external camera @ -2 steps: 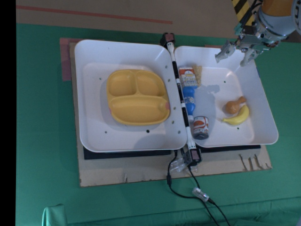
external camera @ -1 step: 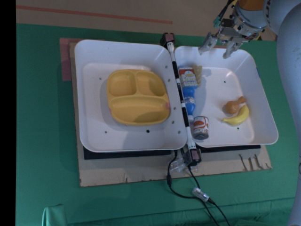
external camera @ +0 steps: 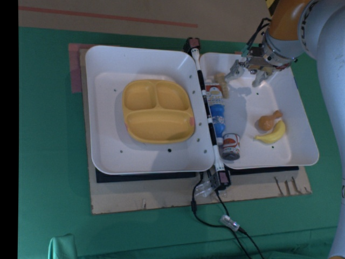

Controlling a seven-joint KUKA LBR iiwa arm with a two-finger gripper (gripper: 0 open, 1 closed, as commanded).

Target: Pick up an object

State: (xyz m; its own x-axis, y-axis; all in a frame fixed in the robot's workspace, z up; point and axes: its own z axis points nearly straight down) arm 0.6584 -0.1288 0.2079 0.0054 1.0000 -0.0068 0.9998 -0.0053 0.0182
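the gripper [external camera: 247, 73] hangs over the far end of the right bin [external camera: 299, 124], fingers spread, nothing between them. the blue bottle [external camera: 216, 115] lies along the bin's left wall, its long axis running near to far. banana [external camera: 273, 134] and chicken drumstick [external camera: 266, 122] lie touching.

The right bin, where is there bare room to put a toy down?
In the right bin, bare floor lies between the bottle and the chicken leg, and in front of the banana. The bottle, can and snack crowd its left wall.
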